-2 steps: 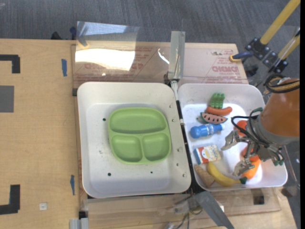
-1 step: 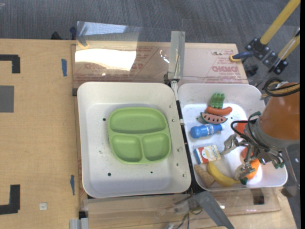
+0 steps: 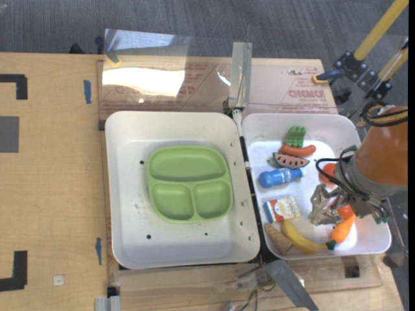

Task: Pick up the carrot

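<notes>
Gripper (image 3: 329, 207) is seen lower right of frame, down in the right bin (image 3: 373, 241); jaw state can't be told, too cluttered w/ metal and cable. Carrot (image 3: 342, 229) is found just beside and below it, leaning vs. the bin's right-bottom corner, green end down; whether it's touched isn't clear. Banana (image 3: 299, 236) lies to its left, near the front wall. Left bin (image 3: 123, 173) w/ green tray (image 3: 189, 181) sits mid-frame. Approach looks aimed at carrot, prob. pre-grasp.
</notes>
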Controlling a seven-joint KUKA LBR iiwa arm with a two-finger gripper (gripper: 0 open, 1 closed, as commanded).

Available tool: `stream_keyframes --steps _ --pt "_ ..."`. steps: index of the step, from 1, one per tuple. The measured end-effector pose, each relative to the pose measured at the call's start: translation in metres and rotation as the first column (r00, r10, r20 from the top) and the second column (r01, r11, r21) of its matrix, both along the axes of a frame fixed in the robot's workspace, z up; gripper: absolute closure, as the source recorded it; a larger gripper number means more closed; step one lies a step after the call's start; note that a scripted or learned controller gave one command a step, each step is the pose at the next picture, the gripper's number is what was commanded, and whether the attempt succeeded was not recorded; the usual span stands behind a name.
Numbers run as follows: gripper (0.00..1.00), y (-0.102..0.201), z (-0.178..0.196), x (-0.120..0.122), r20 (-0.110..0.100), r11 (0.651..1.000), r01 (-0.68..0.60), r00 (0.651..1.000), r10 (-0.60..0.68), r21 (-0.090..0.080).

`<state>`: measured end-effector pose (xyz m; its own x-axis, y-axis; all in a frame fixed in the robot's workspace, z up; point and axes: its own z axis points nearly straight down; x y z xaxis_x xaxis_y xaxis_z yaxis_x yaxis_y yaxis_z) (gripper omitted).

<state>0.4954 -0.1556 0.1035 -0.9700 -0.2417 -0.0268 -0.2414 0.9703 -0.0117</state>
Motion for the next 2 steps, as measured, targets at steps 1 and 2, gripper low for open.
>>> stream_keyframes --steps 1,2 --pt "0.0 0.0 -0.001 -0.001 -0.002 1.0 0.0 1.0 0.0 0.001" --pt "0.0 -0.008 -0.013 -0.005 -0.014 0.99 -0.144 0.989 0.144 0.002"
